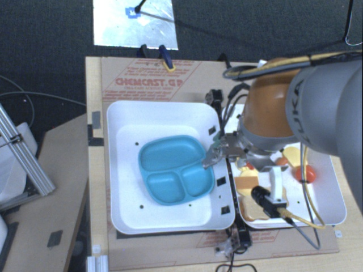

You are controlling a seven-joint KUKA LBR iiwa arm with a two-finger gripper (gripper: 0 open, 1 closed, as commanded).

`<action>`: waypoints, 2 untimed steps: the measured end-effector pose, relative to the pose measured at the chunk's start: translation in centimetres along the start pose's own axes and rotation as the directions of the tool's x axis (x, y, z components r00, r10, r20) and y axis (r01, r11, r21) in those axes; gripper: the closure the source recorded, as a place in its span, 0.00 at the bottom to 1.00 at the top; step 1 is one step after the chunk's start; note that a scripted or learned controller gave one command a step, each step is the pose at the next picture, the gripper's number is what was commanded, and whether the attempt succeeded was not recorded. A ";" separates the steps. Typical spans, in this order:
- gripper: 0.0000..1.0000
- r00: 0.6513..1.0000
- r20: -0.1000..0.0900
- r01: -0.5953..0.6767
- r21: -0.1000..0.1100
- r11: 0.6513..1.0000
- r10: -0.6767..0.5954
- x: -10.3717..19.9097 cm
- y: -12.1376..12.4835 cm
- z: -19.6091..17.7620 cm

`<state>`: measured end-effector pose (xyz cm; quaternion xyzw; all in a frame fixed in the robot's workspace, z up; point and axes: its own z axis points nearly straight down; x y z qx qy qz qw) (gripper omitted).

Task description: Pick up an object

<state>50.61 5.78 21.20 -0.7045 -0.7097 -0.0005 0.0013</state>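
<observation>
A blue divided plate (172, 169) lies flat in the left white bin (127, 208). My gripper (213, 154) hangs at the plate's right rim, close to the wall between the two bins. Whether it touches the plate is unclear. The grey arm with its orange band (271, 109) covers most of the right bin (334, 208). Beneath it I see an orange ball (305, 174), a yellow piece (292, 153) and a tan block (247, 182).
Both bins rest on a cardboard sheet (148, 79) on the bench. A black connector with a yellow cable (271, 204) trails over the right bin's front. A metal frame (22, 160) stands at the far left, and a shiny plate (136, 15) lies behind the bench.
</observation>
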 end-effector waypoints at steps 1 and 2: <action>0.00 1.000 0.000 0.005 0.008 1.000 -0.005 9.3 -2.2 8.3; 0.00 1.000 0.000 -0.007 -0.009 1.000 0.007 16.7 1.5 11.9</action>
